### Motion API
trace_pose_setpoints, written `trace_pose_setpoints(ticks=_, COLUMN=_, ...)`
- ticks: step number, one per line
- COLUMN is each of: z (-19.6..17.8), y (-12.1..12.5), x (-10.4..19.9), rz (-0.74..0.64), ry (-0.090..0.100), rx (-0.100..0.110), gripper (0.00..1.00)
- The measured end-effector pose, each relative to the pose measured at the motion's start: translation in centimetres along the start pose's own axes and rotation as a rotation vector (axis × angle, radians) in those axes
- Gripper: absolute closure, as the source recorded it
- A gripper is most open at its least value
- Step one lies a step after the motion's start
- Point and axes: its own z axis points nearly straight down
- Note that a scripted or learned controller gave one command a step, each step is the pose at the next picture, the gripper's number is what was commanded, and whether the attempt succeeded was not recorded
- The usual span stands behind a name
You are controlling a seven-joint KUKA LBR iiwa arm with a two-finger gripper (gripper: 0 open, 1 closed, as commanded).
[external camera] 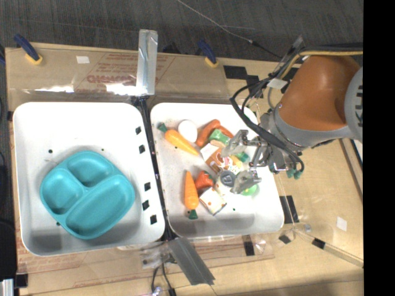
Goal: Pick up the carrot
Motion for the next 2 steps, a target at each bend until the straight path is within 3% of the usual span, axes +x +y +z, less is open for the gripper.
trace_pose_setpoints(ticks=1, z=10.8, y=3.5, x=1.6, rz=-0.232, ry=0.004, rx=-0.003, gripper=0.0)
trace_pose_setpoints(ticks=2, z=15.2, y=5.5, x=1.0, rz=-0.209, ry=0.003, rx=-0.002, gripper=0.0)
